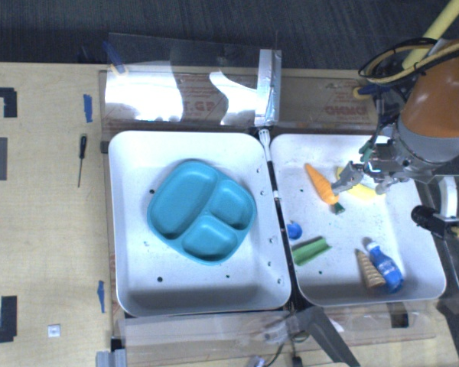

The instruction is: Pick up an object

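Note:
My gripper hangs over the back of the right bin, its fingers spread open. A small yellow piece lies on the bin floor right under the gap between them; nothing is gripped. An orange carrot lies just left of the gripper, its green tip near the left finger. Further forward sit a little blue ball, a green pod-shaped toy, a blue bottle and a brown ribbed cone touching it.
The left bin holds a blue divided plate. A raised divider separates the two bins. The arm's orange band and cables crowd the back right corner. A clear panel stands behind the bins.

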Available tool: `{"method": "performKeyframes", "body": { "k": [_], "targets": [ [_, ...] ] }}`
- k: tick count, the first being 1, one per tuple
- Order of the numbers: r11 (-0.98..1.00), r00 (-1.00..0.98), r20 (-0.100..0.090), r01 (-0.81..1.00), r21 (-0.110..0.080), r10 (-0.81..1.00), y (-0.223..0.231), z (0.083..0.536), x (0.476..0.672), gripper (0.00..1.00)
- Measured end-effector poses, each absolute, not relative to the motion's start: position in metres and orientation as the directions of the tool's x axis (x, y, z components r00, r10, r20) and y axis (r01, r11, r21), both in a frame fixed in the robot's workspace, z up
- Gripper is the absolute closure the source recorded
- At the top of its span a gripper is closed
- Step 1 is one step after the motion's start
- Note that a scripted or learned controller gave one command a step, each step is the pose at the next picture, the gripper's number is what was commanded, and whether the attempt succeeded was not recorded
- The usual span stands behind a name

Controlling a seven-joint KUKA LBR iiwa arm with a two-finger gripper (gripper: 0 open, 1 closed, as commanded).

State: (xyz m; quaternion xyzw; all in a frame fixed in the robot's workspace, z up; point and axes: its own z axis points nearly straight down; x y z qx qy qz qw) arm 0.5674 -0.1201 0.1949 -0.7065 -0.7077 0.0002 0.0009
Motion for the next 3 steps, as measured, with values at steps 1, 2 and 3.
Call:
{"method": "performKeyframes", "body": {
  "k": [1, 2, 3],
  "targets": [
    [-0.232, 0.232, 0.001, 0.973, 0.001, 0.973, -0.113, 0.091, 0.6, 0.0],
    [-0.233, 0.233, 0.001, 0.972, -0.003, 0.972, -0.113, 0.1, 0.599, 1.0],
    [-0.09, 0.09, 0.004, 0.996, 0.008, 0.996, -0.019, 0.188, 0.589, 1.0]
  ]
}}
